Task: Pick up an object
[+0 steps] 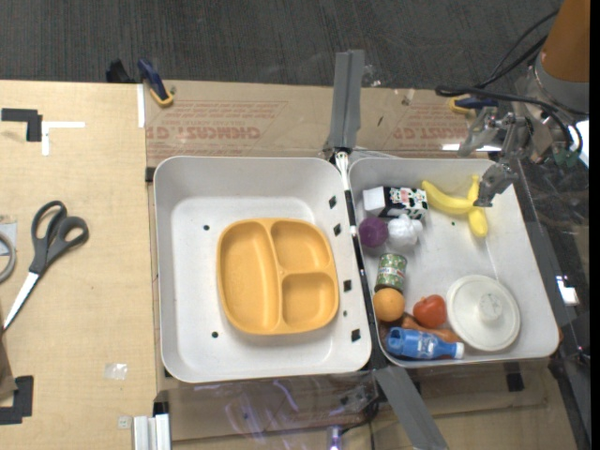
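While poised over the banana [450, 201] by the right bin's [539, 279] far edge, nothing lifted yet; jaws' state unreadable.

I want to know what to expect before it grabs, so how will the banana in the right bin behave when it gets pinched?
The banana looks smooth and curved, so it may slip or pivot when pinched. It lies flat, so rolling seems unlikely. The gripper sits right at its end; an end grasp would likely let it swing.

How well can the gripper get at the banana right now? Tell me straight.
Probably yes. The gripper hangs right at the banana in the right bin, near its far right corner. Nothing lies over the banana, though the bin wall stands close behind.
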Robot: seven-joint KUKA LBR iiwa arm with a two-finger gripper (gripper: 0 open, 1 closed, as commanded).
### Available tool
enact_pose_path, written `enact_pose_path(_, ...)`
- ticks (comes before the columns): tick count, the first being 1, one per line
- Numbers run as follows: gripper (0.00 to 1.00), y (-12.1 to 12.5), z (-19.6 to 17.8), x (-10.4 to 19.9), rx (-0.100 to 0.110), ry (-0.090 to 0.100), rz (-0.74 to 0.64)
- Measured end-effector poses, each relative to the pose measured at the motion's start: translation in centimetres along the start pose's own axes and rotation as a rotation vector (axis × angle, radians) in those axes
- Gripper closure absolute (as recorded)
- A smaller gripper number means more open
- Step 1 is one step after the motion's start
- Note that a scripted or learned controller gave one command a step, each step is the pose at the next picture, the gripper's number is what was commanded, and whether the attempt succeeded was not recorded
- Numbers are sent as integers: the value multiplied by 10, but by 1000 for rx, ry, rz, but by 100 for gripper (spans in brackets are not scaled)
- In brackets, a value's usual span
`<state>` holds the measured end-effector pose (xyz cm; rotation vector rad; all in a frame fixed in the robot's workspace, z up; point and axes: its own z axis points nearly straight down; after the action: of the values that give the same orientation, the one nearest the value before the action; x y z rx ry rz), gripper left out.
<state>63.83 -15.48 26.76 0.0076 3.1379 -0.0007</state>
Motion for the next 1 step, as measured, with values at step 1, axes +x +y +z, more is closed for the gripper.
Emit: enact_pose_path(1, 0, -34, 157, -13, 1, -3, -188)
